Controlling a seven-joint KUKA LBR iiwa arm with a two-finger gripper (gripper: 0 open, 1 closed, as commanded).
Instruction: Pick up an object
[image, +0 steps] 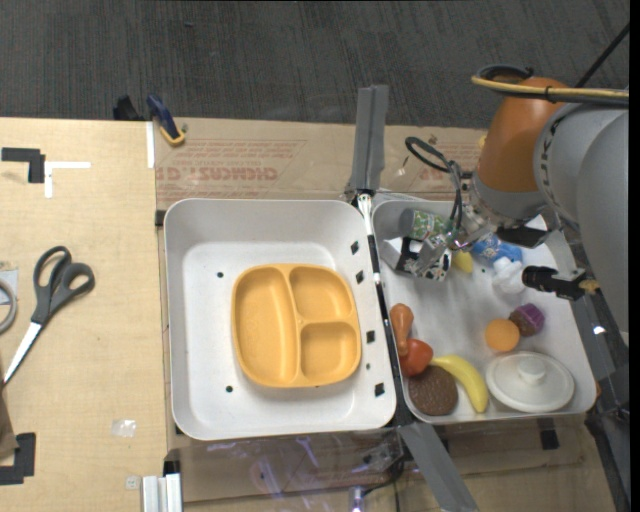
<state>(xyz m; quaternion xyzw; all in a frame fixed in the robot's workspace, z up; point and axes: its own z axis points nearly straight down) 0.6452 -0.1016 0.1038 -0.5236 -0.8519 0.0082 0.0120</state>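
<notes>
One two-finger hand (432, 258) sits low over the far end of the right white bin (578, 340); whether its fingers grip anything cannot be told. Nearby in that bin lie a yellow banana (466, 379), round orange fruit (502, 336), purple fruit (528, 319) and white lidded bowl (529, 380). The left white bin (190, 330) holds a yellow divided plastic plate (296, 325). Black-handled scissors (45, 300) rest on the wooden surface (70, 390).

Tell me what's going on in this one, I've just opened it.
A grey KUKA arm reaches in from the right, its gripper low over the far end of the right bin. That bin holds toy food: a banana, an orange, a tomato, a sausage, a brown patty, a purple piece and a white lid. The left bin holds a yellow divided plate. Nothing is visibly gripped yet.
</notes>
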